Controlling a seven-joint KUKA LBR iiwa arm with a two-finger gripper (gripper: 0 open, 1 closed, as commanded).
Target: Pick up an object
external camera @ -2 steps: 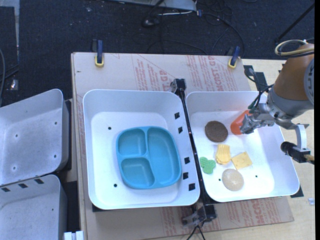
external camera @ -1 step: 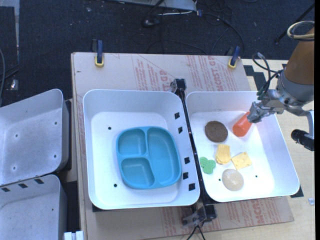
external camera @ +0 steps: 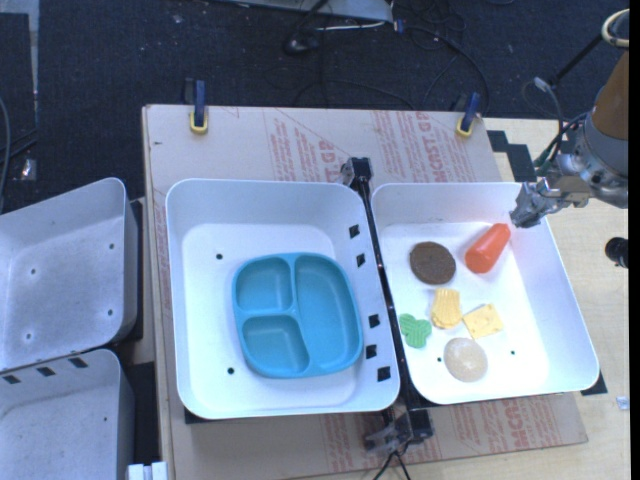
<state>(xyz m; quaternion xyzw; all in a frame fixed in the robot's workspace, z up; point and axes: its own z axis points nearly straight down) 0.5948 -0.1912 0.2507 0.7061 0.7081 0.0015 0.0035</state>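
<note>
The orange carrot-shaped toy [external camera: 488,247] lies in the right bin [external camera: 560,298], near its upper right edge, its long axis slanting from upper right down to lower left, the rounder end lower. The gripper [external camera: 527,213] hangs just beside its upper end, over the bin's rim; whether it is apart or together cannot be told. To the carrot's left sits a brown round patty [external camera: 432,262]. Below lie a yellow waffle piece [external camera: 446,308], a yellow cheese wedge [external camera: 482,321], a green leafy piece [external camera: 415,330] and a pale round bun [external camera: 465,359]. The left bin [external camera: 200,218] holds a blue divided tray [external camera: 296,314].
</note>
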